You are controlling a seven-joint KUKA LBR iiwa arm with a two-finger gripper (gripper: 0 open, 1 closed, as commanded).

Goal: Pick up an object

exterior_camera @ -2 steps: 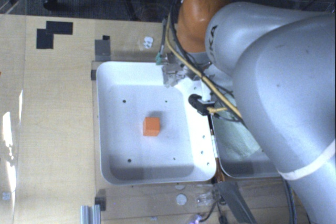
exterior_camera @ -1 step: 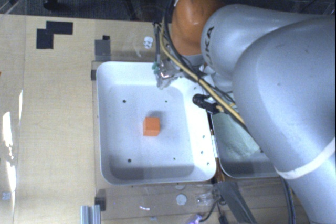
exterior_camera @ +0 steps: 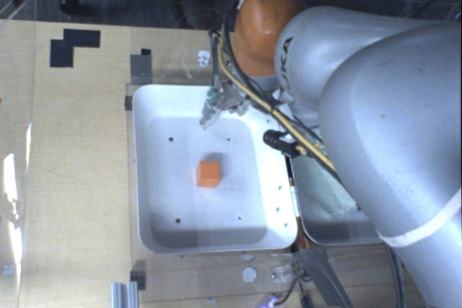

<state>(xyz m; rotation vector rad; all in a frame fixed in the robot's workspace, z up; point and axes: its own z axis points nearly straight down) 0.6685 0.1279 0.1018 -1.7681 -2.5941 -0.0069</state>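
Observation:
An orange cube [exterior_camera: 208,174] lies near the middle of the left white bin [exterior_camera: 151,155]. My gripper [exterior_camera: 210,114] hangs over the bin's far edge, above and behind the cube, well apart from it. Nothing shows between its fingertips. The grey arm with its orange band [exterior_camera: 263,29] reaches in from the right and covers most of the right bin.
The right bin [exterior_camera: 325,227] holds a pale greenish object [exterior_camera: 321,187], partly hidden under the arm. Black cables run along the wrist. The wooden bench stretches to the left, with black markers at its far left corner. A chair base stands on the floor beyond.

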